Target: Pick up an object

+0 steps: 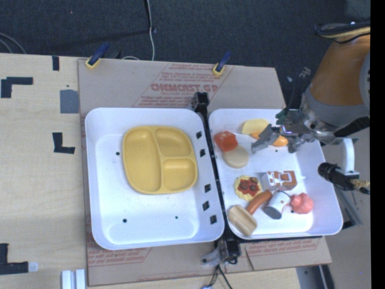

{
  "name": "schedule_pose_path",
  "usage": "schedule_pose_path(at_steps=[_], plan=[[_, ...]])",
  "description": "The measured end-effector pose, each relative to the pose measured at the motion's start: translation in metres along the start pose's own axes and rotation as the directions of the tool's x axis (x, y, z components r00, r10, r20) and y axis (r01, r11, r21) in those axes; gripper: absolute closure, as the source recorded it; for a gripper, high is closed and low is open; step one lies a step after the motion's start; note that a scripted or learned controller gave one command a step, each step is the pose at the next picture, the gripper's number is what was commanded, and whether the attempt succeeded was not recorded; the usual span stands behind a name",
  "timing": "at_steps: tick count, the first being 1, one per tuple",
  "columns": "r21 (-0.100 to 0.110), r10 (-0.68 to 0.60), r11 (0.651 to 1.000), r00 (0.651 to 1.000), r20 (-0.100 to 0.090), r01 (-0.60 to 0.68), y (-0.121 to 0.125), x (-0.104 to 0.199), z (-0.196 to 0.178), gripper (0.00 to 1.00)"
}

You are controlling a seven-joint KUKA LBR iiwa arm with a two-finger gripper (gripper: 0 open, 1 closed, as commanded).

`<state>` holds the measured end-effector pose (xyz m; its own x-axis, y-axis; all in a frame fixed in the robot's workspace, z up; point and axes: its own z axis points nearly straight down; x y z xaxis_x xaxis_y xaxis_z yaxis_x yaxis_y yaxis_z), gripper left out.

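Observation:
The right bin (325, 221) holds several toy foods. My gripper (278, 143) hovers over its far part, open, with the fingers spread wide. A small orange piece (279, 140) lies in the gap between them; I see no grip on it. A yellow piece (255, 126) lies just left of the gripper. A red tomato-like toy (226, 140) and a beige round (236, 158) sit further left, near the divider.
Nearer the front lie a pizza-like disc (247, 186), a brown and white box (281, 179), a sausage (258, 201), a grey cup (277, 208), a pink toy (302, 203) and a bread roll (242, 220). The left bin (102, 221) holds a yellow divided plate (161, 159).

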<state>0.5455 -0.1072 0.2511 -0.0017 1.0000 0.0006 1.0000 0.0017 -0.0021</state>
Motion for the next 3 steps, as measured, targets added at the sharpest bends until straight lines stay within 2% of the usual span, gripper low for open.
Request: schedule_pose_path(at_steps=[1,2,3], plan=[[0.003,-0.001,1.000,1.000,0.000,0.001,0.051,0.009,0.081,0.00],[-0.004,-0.002,1.000,1.000,0.000,0.002,0.114,0.002,0.164,0.00],[0.002,0.002,1.000,1.000,0.001,-0.002,0.079,0.006,0.164,0.00]])
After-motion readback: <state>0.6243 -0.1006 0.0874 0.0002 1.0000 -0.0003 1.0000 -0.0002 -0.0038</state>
